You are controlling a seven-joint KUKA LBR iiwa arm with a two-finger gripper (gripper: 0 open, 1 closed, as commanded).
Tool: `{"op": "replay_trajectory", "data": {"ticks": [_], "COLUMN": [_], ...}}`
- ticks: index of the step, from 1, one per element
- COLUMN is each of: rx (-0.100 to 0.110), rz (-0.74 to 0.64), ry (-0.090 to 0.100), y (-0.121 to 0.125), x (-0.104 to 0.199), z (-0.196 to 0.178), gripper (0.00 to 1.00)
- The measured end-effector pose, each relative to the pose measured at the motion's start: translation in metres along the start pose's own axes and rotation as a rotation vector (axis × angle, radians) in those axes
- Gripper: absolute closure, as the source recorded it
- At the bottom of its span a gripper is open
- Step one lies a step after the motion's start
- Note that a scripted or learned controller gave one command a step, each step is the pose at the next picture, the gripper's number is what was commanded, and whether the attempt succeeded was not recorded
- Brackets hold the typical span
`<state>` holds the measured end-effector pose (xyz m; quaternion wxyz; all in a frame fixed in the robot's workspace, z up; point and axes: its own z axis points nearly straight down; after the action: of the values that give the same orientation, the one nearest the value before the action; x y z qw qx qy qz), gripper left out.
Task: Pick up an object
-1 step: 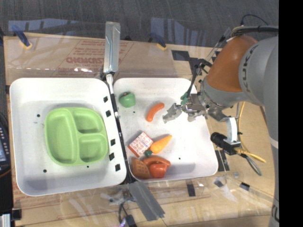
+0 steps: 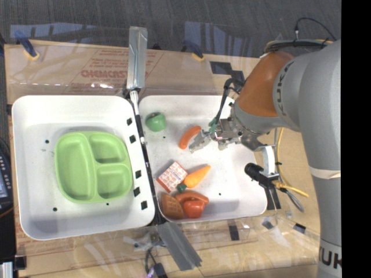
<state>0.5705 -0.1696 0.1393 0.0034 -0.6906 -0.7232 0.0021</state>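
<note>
My gripper [image 2: 199,139] is low in the right bin [image 2: 232,198], reaching in from the right. Its fingers stand open right beside an orange-red oblong toy [image 2: 188,136], which lies slanted just left of the fingertips; nothing is held between them. A green round toy [image 2: 155,121] lies at the bin's upper left. An orange carrot with a green top [image 2: 196,176] lies below the gripper, beside a red-and-white box [image 2: 172,176]. A red pepper [image 2: 193,204] and a brown bread-like piece [image 2: 171,206] rest at the bin's front edge.
The left bin [image 2: 29,213] holds a green divided plate [image 2: 93,167]. A raised divider [image 2: 141,155] separates the two bins. Bare white floor shows in the right bin's lower right part.
</note>
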Motion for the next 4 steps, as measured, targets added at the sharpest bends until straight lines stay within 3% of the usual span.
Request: {"op": "replay_trajectory", "data": {"ticks": [1,2,3,4], "rx": [-0.018,-0.025,-0.006,-0.007], "rz": [-0.205,-0.043,0.272,0.182], "ry": [-0.006,-0.004,-0.001,-0.002], "y": [-0.041,-0.086,-0.009,0.089], "x": [0.037,0.016,0.004,0.04], "z": [0.042,0.041,0.022,0.047], "gripper": [0.0,0.0,0.0,0.0]}}
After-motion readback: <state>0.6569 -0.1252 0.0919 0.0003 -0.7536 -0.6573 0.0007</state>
